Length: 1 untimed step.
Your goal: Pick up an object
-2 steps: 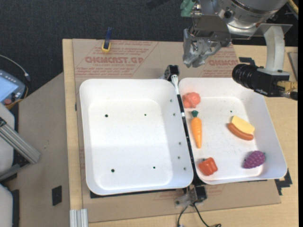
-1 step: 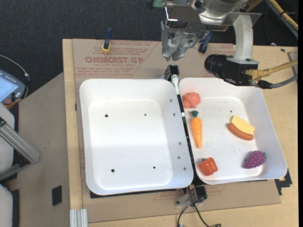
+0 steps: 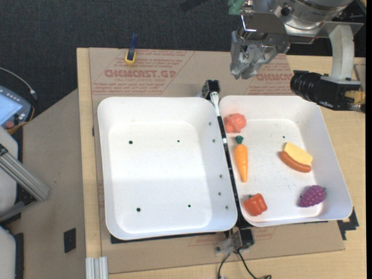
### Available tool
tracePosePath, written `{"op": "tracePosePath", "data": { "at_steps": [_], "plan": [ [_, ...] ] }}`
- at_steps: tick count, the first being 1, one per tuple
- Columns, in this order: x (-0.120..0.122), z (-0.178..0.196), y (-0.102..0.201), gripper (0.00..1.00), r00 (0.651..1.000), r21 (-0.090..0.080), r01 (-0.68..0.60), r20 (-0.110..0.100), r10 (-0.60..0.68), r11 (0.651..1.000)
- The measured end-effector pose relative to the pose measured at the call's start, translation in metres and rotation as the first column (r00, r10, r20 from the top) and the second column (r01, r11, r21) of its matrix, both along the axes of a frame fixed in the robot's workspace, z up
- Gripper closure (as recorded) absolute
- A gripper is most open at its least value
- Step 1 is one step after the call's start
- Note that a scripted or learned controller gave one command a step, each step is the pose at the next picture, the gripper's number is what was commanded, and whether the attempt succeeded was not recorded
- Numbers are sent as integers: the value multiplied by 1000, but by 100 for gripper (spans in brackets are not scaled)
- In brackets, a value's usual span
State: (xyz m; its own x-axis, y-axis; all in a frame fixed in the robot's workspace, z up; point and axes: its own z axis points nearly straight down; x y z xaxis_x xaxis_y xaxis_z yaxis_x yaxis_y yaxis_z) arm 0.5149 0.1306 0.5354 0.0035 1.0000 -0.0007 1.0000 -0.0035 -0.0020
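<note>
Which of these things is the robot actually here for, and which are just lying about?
For the job (any one could be picked up): carrot, red pepper, purple grapes, pink lump, yellow-and-orange bun, all in the right bin.

Just lying about: left bin, yellow-and-blue clip on the brown board, black clip between the bins.

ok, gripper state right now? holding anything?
Gripper: open or closed cannot be told from this view. No object is seen held; it hovers beyond the far rim of the right bin.
</note>
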Motion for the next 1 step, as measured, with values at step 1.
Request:
{"op": "tracePosePath", "data": {
  "at_steps": [1],
  "plan": [
    [-23,-31,45,100,1000,0,-7,-3,7,1000]
  ]
}}
